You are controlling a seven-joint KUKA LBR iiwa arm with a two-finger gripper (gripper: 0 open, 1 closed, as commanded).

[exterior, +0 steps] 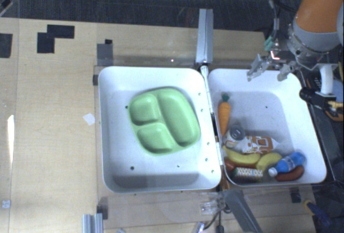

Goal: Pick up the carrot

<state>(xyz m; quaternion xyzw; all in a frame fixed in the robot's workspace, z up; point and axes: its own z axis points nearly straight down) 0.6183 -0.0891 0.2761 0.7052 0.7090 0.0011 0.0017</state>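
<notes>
Wood-topped bench (54,135) carries 2 shallow white bins side by side, split by a metal divider rail (205,38); dark floor behind.

Left bin (115,167): 1 green sectioned plate (164,119), 3 compartments, sitting roughly mid-bin. Nothing else in it.

Right bin (269,100): all the clutter. Arm (320,6) comes in from the right, orange band up top, grey wrist below. Gripper (270,69) hangs over the bin's far rim, up and right of the carrot, well apart from it. Fingers look spread, nothing between them, so released and empty.

Carrot (224,113) lies along the right bin's left wall, just beside the divider, green top pointing to the far side, orange body running toward the near side. Its near tip is close to the pile: small can (236,133), a white-and-orange carton (257,144), 2 bananas (252,160), a blue bottle (287,163), a dark sausage-like item (290,174) at the near edge. Can't tell if the carrot tip touches the can.

Step, my read: pre-grasp approach, pick not started. Next move needs a traverse toward the left wall, jaws turned to span the carrot's narrow width, then descent on the mid-body. Risk: wall clearance is tight on 1 side, so a finger could catch the bin edge.
</notes>
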